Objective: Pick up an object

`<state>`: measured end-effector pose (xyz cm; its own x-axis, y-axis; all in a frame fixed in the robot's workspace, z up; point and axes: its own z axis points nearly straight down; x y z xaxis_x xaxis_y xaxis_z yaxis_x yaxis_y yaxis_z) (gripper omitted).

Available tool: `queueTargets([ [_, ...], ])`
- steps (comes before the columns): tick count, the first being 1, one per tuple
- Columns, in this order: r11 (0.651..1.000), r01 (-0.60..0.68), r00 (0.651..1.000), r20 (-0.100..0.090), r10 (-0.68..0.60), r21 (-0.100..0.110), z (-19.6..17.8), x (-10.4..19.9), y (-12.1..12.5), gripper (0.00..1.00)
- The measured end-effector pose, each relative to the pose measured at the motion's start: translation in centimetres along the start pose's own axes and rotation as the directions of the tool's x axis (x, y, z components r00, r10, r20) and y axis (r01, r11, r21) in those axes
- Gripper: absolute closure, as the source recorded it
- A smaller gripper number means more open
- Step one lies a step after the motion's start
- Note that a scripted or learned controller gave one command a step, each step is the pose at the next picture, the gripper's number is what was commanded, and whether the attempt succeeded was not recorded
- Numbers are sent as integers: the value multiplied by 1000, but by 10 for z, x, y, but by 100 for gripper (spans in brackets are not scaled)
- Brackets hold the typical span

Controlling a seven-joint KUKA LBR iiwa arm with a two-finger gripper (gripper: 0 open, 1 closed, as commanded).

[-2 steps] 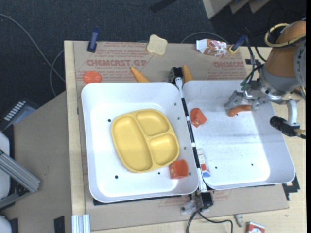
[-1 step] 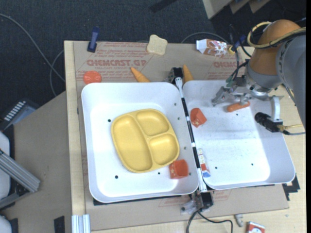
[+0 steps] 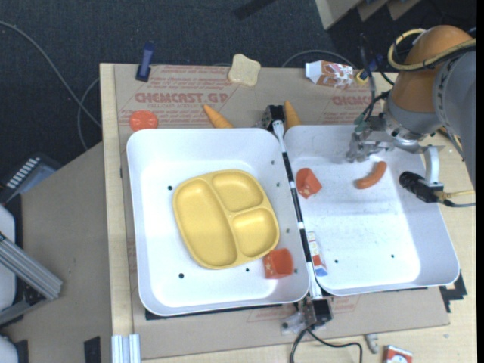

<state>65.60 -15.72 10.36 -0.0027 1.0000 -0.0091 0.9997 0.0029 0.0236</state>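
Orange sausage [image 3: 370,175] lies near the far edge of the right bin [image 3: 423,255], just below my gripper [image 3: 363,147].
Whether my jaws are open I cannot tell. I should drop straight, straddling its narrow width. I count one sausage, two red blocks, one yellow tray [image 3: 225,218], two bins.
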Motion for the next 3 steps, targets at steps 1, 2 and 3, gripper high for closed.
queueTargets([
  [1,1000,-4,1000,-5,4,19,-104,-52,-61,100],
  [2,1000,-1,1000,-9,1,21,-101,-19,-32,100],
  [3,1000,-2,1000,-8,2,21,-101,-19,-32,0],
])
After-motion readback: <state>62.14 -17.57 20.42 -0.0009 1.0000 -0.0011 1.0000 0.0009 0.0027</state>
